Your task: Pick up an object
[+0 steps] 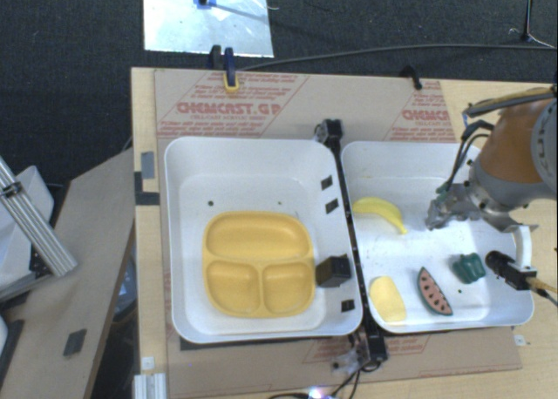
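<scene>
nothing is picked yet: the gripper [438, 213] hangs low beside the banana [381, 213], and whether it grips anything i cannot tell.

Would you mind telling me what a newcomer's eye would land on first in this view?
Probably the yellow divided tray, which sits alone in the left bin. Next comes the grey and orange arm reaching in from the right, its pincer low over the right bin beside a toy banana, with a watermelon slice and a pale yellow piece nearer the front.
</scene>
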Controlling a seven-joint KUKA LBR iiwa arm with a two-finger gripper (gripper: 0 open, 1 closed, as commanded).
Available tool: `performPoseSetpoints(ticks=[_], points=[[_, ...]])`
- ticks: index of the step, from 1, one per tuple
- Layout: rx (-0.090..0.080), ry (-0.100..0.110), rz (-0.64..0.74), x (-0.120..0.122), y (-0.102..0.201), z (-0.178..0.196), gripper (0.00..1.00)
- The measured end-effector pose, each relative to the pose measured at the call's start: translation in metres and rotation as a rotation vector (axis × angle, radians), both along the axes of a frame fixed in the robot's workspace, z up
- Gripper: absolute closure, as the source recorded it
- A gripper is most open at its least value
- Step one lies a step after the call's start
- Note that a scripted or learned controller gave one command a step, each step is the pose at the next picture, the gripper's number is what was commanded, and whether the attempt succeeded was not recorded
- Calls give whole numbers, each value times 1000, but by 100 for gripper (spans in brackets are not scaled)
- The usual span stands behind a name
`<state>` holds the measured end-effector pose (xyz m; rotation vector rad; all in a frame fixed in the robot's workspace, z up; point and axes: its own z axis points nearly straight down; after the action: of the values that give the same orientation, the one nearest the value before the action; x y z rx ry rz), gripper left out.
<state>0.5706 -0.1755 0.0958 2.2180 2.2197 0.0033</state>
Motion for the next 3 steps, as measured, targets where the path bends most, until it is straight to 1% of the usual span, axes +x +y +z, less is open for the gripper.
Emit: performPoseSetpoints(ticks=[1, 2, 3], points=[[0, -3, 5, 9, 7, 54, 100], [-1, -3, 5, 2, 9, 113, 100], [-2, -4, 5, 9, 0, 168, 100]])
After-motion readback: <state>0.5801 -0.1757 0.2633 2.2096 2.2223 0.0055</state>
